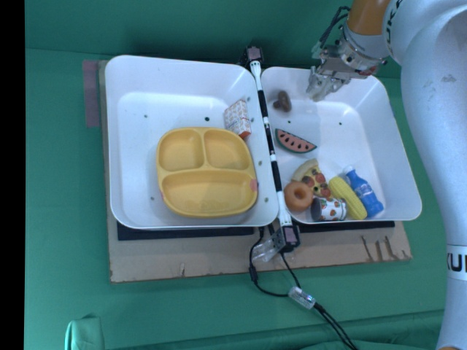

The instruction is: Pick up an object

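Overhead, the grey arm with its orange band slants in from the right, its two-finger gripper point(323, 86) at the far edge of the right white bin point(379, 141), holding nothing. Whether it is wide or narrow cannot be made out. A small brown object point(282, 101), indistinct, lies just beside it.

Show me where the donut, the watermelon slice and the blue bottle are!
donut point(298, 195): camera view, on its glazed ring.
watermelon slice point(294, 141): camera view, on the red flesh.
blue bottle point(363, 192): camera view, on its body.
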Action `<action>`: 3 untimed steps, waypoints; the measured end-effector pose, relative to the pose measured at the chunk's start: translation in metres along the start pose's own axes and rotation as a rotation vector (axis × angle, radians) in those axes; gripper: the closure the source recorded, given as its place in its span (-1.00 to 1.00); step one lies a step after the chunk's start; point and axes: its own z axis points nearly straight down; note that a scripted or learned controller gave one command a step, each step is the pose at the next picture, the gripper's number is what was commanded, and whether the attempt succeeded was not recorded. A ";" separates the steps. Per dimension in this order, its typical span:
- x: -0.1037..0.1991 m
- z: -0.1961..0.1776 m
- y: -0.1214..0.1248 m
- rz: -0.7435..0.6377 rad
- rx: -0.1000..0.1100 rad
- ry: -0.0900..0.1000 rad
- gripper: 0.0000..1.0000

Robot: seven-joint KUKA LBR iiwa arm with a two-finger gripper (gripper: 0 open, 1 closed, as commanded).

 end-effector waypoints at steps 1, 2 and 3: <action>-0.034 -0.158 -0.003 -0.001 -0.005 0.002 1.00; -0.059 -0.257 -0.081 0.001 -0.005 0.000 1.00; -0.042 -0.191 -0.154 0.002 0.001 0.002 1.00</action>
